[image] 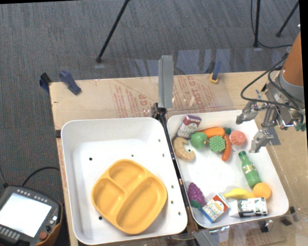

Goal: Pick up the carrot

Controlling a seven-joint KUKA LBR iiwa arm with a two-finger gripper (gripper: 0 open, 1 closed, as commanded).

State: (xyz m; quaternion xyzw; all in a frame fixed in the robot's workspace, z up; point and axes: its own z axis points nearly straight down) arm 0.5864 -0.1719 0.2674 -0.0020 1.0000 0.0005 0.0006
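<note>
The carrot (pixel 213 132) is orange with a green top at its right end. It lies flat near the back of the right bin (pixel 219 170), between a green pear (pixel 198 139) and a pink round fruit (pixel 237 138). A spiky green ball (pixel 216 143) touches its front side. My gripper (pixel 253 127) hangs over the bin's back right corner, to the right of the carrot and apart from it. It is open, and nothing is between its fingers (pixel 260 139).
The right bin also holds a croissant (pixel 184 149), a red-orange pepper (pixel 226 151), a green bottle (pixel 249 170), an orange (pixel 262 190), a banana (pixel 237 194), grapes (pixel 196 194) and small cartons (pixel 215 207). A yellow divided plate (pixel 130 195) lies in the left bin (pixel 82 140).
</note>
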